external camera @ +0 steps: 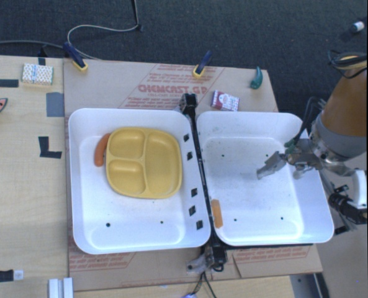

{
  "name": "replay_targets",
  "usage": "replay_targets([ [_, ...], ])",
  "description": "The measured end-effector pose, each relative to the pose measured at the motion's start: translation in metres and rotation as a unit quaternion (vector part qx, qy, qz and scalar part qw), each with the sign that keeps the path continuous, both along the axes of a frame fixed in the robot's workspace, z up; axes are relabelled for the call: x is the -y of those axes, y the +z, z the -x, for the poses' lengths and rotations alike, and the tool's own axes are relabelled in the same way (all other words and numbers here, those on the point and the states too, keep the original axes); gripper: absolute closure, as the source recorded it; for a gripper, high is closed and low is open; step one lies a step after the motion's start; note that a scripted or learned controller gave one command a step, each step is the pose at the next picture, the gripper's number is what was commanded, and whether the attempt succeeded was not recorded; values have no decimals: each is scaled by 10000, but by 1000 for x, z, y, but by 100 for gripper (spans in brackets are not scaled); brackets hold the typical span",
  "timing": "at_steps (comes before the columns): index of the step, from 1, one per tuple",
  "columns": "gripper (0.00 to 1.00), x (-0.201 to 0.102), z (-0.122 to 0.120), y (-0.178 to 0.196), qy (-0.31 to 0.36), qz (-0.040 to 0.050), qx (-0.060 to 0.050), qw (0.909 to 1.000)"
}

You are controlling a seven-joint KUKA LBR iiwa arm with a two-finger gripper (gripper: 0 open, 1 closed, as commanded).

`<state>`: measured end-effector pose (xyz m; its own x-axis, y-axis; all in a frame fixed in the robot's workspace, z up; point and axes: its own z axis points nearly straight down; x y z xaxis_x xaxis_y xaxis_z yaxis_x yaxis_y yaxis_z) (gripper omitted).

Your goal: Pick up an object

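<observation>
The gripper (272, 166) hangs over the right bin (308, 228), fingers seemingly spread and holding nothing; the small orange piece (216, 213) hugs the wall, so a grab could slip.

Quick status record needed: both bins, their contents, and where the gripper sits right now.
left bin: yellow divided plate; orange sausage-shaped item against the plate's left edge
right bin: small orange item by the left wall, near the front
gripper: over the right bin's right half, nothing between its fingers
task: no object picked yet
</observation>
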<state>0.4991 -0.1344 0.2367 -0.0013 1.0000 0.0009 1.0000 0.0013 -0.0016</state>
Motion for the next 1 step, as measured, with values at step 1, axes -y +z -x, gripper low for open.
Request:
replay_targets([
  [1, 0, -24, -46, -121, -3, -3, -14, 10000],
])
